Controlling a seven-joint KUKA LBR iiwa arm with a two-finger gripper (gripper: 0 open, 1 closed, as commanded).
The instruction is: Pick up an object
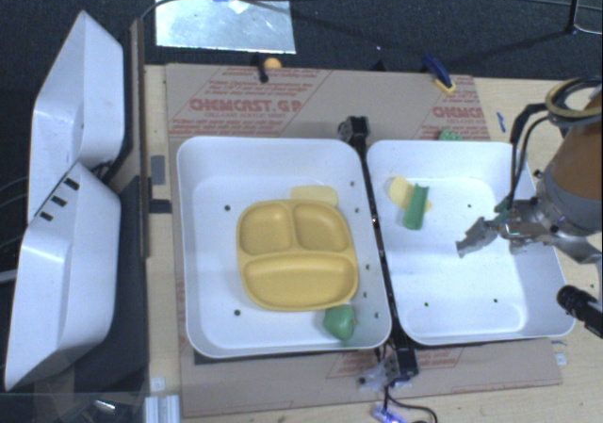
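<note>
1. You see the gripper [482, 236] over the right bin [452, 317], near its right wall; whether its fingers are apart or together cannot be told, and nothing shows between them.
2. Green block [415, 207]: elongated, matte, lying across a pale yellow piece [400, 189] at the right bin's far left.
3. Left bin [212, 242]: glossy yellow three-compartment tray [297, 256]; rounded green lump [340, 321] touching its near right corner; pale yellow slab [315, 195] at its far edge.

The right bin's [452, 317] near half and centre lie bare, giving open passage. Near its far-left corner a green block [415, 206] lies on a yellow piece [401, 190]. The left bin [203, 223] is crowded: a yellow divided tray [297, 256] fills its middle, with a green lump [340, 321] touching the tray's near-right corner.
</note>
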